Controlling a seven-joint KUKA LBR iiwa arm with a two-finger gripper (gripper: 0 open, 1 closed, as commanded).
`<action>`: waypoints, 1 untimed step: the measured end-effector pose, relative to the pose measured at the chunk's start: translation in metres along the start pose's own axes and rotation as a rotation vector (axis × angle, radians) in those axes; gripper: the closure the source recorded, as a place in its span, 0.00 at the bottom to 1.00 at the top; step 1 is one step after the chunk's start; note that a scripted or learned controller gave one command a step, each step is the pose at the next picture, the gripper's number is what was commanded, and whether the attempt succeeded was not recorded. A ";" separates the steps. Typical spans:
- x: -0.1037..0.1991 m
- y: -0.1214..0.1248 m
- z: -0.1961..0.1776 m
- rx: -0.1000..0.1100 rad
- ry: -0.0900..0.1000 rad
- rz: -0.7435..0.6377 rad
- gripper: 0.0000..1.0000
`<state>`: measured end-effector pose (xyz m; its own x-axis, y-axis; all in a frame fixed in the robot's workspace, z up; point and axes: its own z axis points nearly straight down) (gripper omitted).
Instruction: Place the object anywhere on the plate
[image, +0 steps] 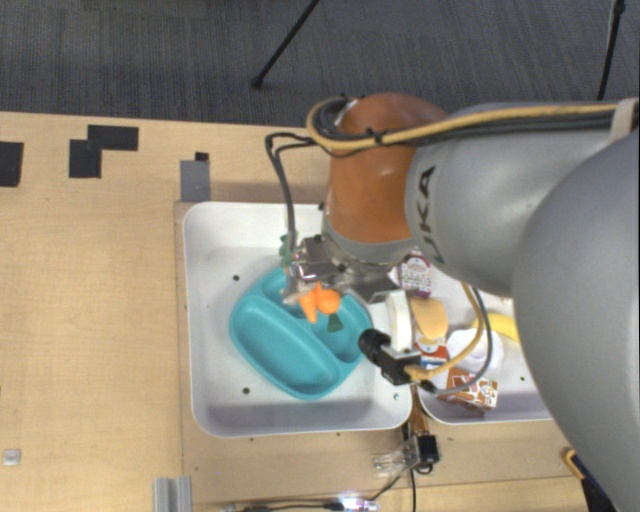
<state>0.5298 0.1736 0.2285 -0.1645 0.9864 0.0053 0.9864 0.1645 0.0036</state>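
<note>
The robot arm (480, 200) reaches over the left bin (210, 300), its gripper (315, 285) poised at the upper right rim of a teal plate (285, 345). A small orange object (320, 302), carrot-like with a dark green bit beside it, sits just under the gripper at that same rim of the plate; whether the fingers are spread, pressed together or pinching the object cannot be told from this angle. The chief risk appears to be the spot itself: so near the plate's edge, the object could roll or tip off onto the bin floor if released there, or be dragged away should it cling to the gripper as the arm lifts. The plate looks like a divided dish lying at a slant in the left bin, its larger section bare. To the right of the plate, the second bin (470, 412) holds a jumble of small items, among them a yellow piece (432, 320) and a brown wrapper (470, 392).
</note>
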 end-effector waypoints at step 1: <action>-0.004 0.002 -0.011 -0.002 -0.003 0.003 1.00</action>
<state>0.5325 0.1694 0.2391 -0.1611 0.9869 0.0023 0.9869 0.1611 0.0061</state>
